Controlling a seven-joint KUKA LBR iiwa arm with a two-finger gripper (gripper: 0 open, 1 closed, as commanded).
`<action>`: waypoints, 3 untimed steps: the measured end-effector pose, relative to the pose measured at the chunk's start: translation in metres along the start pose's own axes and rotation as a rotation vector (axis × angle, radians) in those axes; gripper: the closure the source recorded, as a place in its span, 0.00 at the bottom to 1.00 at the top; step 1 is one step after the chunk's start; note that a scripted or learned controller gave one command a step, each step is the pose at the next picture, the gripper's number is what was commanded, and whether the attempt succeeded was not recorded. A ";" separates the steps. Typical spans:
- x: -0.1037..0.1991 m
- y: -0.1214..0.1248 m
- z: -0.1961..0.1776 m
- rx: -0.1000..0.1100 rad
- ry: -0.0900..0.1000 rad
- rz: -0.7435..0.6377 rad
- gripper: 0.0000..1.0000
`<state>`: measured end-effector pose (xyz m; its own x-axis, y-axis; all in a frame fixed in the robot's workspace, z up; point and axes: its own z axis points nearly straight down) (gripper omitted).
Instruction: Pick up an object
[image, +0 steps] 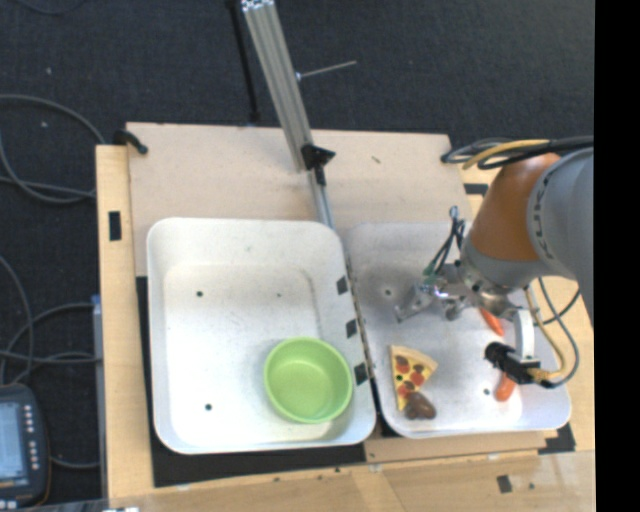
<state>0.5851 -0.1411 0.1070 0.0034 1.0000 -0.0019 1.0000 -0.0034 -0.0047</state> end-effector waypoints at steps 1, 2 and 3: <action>0.000 0.002 -0.015 -0.009 0.002 0.005 1.00; -0.012 0.004 -0.068 -0.011 0.000 -0.002 1.00; -0.013 0.006 -0.122 -0.012 0.001 -0.007 1.00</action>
